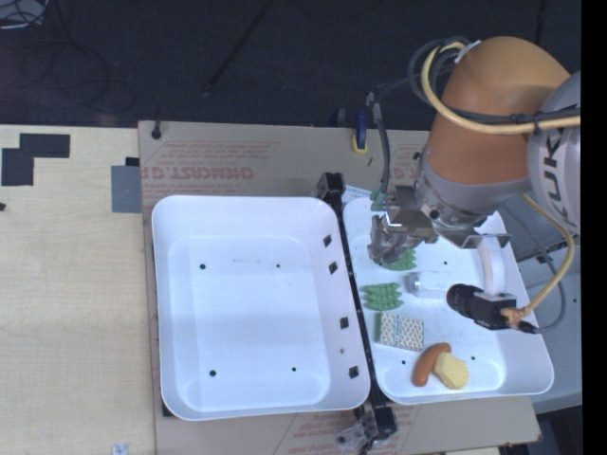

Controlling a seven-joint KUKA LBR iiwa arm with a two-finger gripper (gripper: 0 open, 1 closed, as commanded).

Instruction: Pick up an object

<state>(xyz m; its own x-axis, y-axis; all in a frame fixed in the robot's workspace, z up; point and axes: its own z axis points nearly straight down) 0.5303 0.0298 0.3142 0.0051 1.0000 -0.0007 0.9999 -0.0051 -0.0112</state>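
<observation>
Claw low in right bin, above pea pod | finger state unclear | sausage, corn beyond pod

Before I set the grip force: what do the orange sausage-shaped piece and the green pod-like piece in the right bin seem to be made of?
The orange sausage-shaped piece looks like smooth moulded plastic: its colour is even and it has a slight sheen, so it is probably toy food. The green pod-like piece also looks like plastic, with a bumpy, ribbed surface, though soft rubber cannot be ruled out. Both lie on the floor of the right bin, which looks like hard glossy white plastic.
</observation>
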